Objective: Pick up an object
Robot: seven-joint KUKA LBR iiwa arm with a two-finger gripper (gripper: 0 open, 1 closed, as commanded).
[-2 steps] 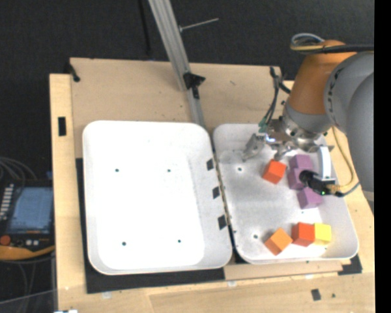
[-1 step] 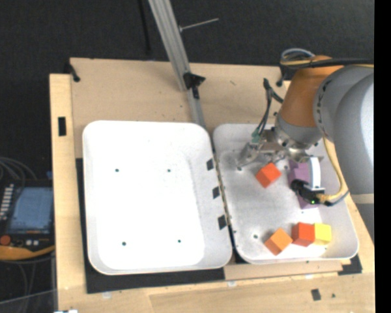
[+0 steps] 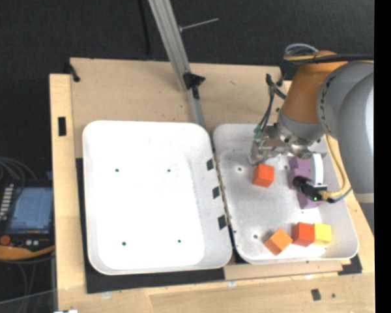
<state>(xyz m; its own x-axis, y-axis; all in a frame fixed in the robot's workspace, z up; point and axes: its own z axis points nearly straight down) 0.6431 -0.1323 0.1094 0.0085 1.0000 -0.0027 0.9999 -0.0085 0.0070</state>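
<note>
My hand (image 3: 264, 150): it hangs over the upper part of the right bin, low over the floor, just above and left of an orange cube. Whether it is open or closed I cannot tell from this angle; nothing shows between its tips.
My arm (image 3: 326, 103): grey, with the orange band above the wrist, coming in from the right and covering the upper right corner of the right bin.
Orange cube (image 3: 263, 175): the nearest object to my hand, just below it, standing alone on the white floor. Bright orange, small, blocky, one darker side face showing.
Purple piece (image 3: 302, 169): right of that cube, under my wrist, partly hidden by a black fitting and cable; its full shape I cannot make out.
Bottom cluster: a second orange block (image 3: 279, 240), turned at an angle, a red-orange block (image 3: 304, 233) just beside it, and a yellow block (image 3: 322, 233) touching that one, all near the lower rim.
Right bin (image 3: 242, 147): shallow, white, rounded corners. Open floor lies left of the orange cube up to the left wall, and between the cube and the bottom cluster.
Left bin (image 3: 150, 194): side by side with the right one, its wall just beside the right bin's left wall, a few dark dots on its floor.
Surface (image 3: 130, 90): tan board with bare room above both bins; a slanted metal rod (image 3: 173, 41) crosses it to the seam between the bins.
</note>
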